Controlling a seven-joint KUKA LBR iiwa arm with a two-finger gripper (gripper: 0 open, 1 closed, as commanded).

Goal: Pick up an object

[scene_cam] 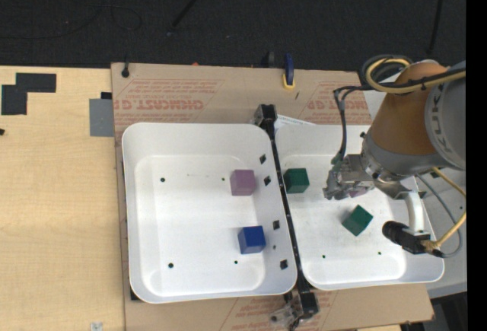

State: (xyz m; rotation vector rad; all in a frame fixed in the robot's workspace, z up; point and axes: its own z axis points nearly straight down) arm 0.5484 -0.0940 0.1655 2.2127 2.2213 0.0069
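In the left bin [152, 170], the nearest thing is a blue cube [251, 239], sitting close to the divider side. Farther back in the same bin, a pale purple cube [243, 182] rests well apart from the blue one, also toward the bin's right half.

The right bin [358, 268] holds two green blocks. The nearer one, a tilted green block [356, 221], lies on the bin floor toward the middle. Farther back, a second dark green cube [296, 179] sits just beside the divider between the bins.

The gripper [344, 186] hangs over the right bin, between the two green blocks and above the floor, at the end of the grey arm with its orange band [407, 112]. Whether it is released or clenched cannot be told from this view; no block can be seen in its grasp.

Behind both bins, a cardboard sheet [190, 97] with red printing lies flat on the bench.
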